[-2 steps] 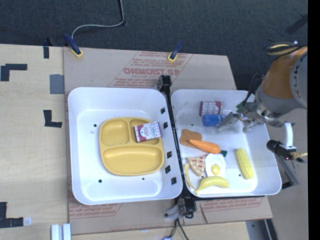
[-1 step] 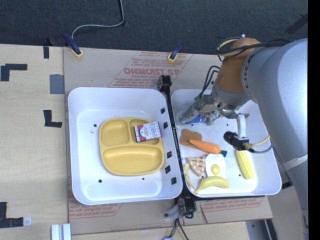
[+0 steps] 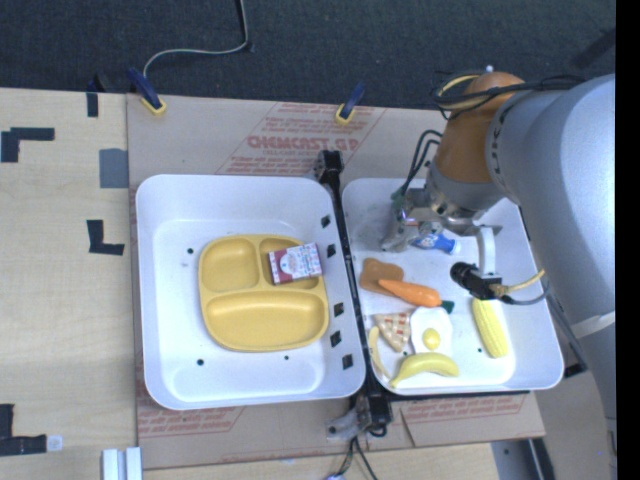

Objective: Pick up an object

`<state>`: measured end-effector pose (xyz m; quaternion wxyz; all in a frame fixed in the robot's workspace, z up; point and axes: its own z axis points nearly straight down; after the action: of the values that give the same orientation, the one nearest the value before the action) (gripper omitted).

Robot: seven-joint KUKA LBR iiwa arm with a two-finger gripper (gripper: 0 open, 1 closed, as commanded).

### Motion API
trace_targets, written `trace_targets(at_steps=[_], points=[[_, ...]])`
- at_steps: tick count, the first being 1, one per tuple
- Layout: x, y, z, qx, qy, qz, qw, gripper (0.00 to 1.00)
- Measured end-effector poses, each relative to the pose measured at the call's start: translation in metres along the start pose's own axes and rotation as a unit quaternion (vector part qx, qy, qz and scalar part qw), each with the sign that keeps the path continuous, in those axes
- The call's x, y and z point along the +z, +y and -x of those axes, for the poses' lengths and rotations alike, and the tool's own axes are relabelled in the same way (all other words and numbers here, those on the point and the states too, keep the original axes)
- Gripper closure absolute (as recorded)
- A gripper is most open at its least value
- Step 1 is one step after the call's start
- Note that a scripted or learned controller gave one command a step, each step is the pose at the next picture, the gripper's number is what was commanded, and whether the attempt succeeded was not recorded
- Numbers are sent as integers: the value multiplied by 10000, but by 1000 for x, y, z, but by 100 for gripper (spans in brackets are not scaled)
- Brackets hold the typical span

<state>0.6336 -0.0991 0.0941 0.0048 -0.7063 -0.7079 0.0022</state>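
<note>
Gripper (image 3: 405, 230) low in upper part of right bin (image 3: 530, 368), frame right; finger spread cannot be told. Carrot (image 3: 410, 292), fried egg (image 3: 432, 330), banana (image 3: 425, 368), corn cob (image 3: 489, 326) lie below it. Left bin (image 3: 165, 298): yellow tray (image 3: 262, 318) with small carton (image 3: 295, 262).

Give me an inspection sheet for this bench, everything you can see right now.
Surface: cardboard sheet under two white bins, left bin, right bin.
Job's things: carrot, banana, corn cob, fried egg, waffle slice, brown piece.
Clutter: yellow divided plate with small red carton, left bin.
End effector: low over right bin's back; grip cannot tell.
Cables: black lead on dark floor; yellow wire.
Surroundings: two clamps.
</note>
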Motion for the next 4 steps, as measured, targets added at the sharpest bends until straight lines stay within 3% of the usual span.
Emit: trace_targets(at_steps=[1, 2, 3, 4], points=[[0, 0, 0, -1, 0, 0, 10000, 0], [12, 24, 27, 56, 75, -271, 9996, 0], [13, 26, 56, 39, 36, -170, 9998, 0], [9, 34, 25, 14, -26, 15, 10000, 0]])
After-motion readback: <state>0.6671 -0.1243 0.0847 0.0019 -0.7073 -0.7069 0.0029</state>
